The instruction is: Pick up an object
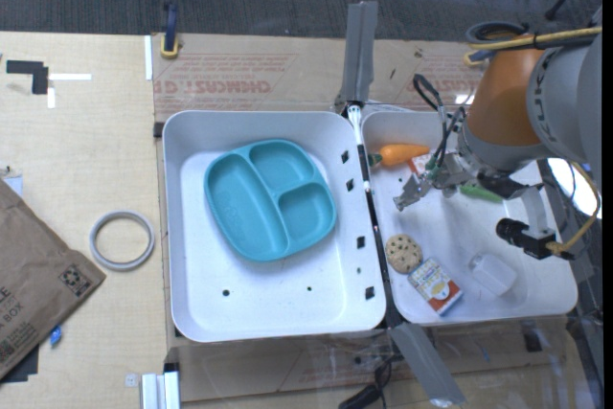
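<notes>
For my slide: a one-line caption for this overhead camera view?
Gripper poised in right bin near carrot and cookie.

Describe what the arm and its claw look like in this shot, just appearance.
The arm is a thick rounded grey body with a broad orange band above the wrist. Below the band sits a cluttered metal wrist block ending in the claw, slim and grey metal. Thin dark cables loop beside the wrist, a yellow cable crosses above it, and a black fitting juts out lower down.

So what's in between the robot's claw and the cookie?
Just bare white bin floor. In the camera view, the gripper hangs above the cookie, and nothing sits in the gap between them.
</notes>
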Controlling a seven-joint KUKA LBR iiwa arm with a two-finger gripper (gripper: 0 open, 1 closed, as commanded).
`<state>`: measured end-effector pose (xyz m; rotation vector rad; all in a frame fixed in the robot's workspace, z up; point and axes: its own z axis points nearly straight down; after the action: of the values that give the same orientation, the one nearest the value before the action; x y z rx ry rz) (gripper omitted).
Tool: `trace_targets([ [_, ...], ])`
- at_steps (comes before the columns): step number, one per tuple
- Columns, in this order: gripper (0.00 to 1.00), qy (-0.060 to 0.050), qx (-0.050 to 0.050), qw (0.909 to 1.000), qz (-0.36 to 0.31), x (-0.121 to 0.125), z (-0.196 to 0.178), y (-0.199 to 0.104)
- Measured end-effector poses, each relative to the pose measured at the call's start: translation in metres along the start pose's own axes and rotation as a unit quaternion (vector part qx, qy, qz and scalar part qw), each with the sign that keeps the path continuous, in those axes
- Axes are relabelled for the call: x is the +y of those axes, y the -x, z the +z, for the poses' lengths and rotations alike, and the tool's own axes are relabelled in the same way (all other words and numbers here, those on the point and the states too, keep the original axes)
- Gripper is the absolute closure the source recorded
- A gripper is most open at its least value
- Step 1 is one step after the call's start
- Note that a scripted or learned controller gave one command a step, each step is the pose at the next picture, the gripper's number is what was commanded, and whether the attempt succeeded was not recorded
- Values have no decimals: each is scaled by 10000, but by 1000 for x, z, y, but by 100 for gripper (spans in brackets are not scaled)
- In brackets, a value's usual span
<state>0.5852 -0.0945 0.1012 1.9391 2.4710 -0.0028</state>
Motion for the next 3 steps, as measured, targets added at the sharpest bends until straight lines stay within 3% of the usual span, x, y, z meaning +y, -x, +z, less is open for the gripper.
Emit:
trace_targets([
  [1, 0, -82, 27, 9993, 365, 61, 11, 45],
  [2, 0, 13, -9, 9996, -285, 26, -168, 139],
  [3, 0, 5, 4, 9980, -635, 51, -38, 102],
])
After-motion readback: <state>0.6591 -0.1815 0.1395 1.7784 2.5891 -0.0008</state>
